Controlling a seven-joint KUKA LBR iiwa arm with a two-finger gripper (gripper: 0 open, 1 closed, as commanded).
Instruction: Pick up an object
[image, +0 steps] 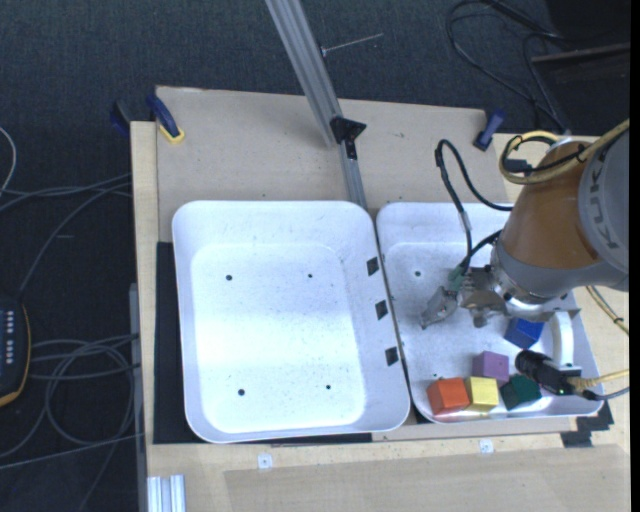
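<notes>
Small coloured blocks — orange cube (451, 394), yellow cube (484, 392), green block (520, 392), purple block (493, 364), blue block (523, 331) — clustered just beside and nearward of the hand (456, 304), fingers apparently apart and empty; approach step, next needing a descent onto one.

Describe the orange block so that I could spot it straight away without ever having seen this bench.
Look at the right bin, the one the grey and orange arm reaches over. Along its near edge sits a small cluster of coloured blocks. The orange block is the leftmost of them, right beside the yellow block, and the only orange one there.
</notes>
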